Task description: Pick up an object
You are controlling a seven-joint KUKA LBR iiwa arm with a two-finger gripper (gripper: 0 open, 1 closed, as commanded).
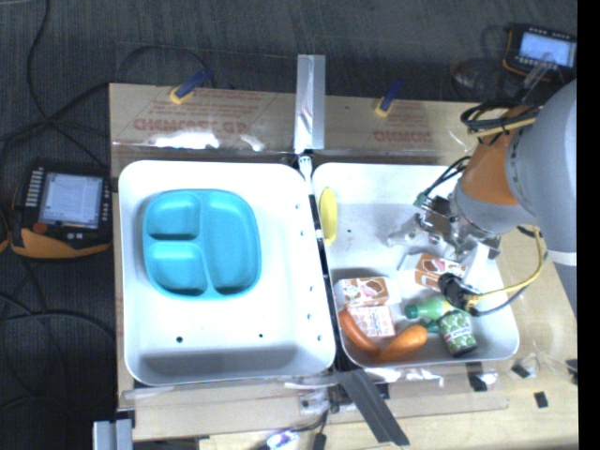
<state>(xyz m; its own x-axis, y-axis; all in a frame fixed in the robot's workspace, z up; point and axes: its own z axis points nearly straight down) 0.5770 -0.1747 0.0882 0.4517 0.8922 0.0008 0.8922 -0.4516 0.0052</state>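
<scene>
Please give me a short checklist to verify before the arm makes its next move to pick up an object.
1. Objects present in the right bin: ok; carrot, green bottle, small cartons.
2. End effector above the right bin: ok.
3. Object between its fingers: cannot tell.
4. Yellow item lies at the bin's left wall, hard to grasp: not ok.
5. Blue tray sits alone in the left bin, away from the arm: ok.

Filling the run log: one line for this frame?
arm: over right bin | tool: above small brown pack, grasp unclear | right bin: carrot, green bottle | left bin: blue tray
</scene>
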